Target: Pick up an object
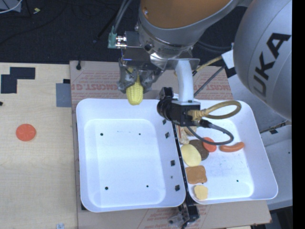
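Note:
My gripper (pixel 135 87) hangs over the far edge of the left bin (pixel 124 185), shut on a yellow corn cob (pixel 135 94) that points down between its fingers. The cob is lifted clear of the bin floor. In the right bin (pixel 248 185) lie a pale yellow round piece (pixel 191 155), a dark brown round thing (pixel 202 148) behind it, a brown toast-like slab (pixel 196 174), a small yellow chunk (pixel 201 192), a red-orange piece (pixel 209 144) and an orange sausage (pixel 231 147).
The big grey arm with its orange band fills the top right. The right bin's objects crowd along the divider wall between the bins. A wooden board with an orange disc (pixel 25 132) lies to the left of the bins.

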`<state>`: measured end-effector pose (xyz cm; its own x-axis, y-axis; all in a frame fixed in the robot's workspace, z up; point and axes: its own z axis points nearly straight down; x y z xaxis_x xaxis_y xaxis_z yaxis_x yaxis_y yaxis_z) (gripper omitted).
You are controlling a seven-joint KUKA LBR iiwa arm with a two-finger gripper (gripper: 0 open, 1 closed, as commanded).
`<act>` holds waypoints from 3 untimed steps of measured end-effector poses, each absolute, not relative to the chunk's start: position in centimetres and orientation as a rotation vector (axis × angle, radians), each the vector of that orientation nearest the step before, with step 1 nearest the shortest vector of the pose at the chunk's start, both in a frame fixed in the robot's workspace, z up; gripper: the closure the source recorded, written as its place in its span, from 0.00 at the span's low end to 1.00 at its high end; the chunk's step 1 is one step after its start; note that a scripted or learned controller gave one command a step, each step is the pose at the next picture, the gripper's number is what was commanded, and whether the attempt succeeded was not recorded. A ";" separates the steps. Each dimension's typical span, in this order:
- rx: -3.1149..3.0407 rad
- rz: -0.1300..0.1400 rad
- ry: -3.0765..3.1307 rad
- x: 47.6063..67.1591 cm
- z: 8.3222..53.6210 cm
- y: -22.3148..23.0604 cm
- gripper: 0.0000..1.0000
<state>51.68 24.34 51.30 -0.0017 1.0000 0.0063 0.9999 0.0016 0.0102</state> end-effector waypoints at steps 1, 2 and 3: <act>2.218 -0.001 2.225 51.5 53.9 24.4 1.00; 2.227 -0.029 2.225 50.5 38.3 24.4 1.00; 2.218 0.020 2.220 48.7 52.6 24.3 1.00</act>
<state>48.75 24.33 52.62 -0.0009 1.0000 0.0067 0.9999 0.0008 0.0109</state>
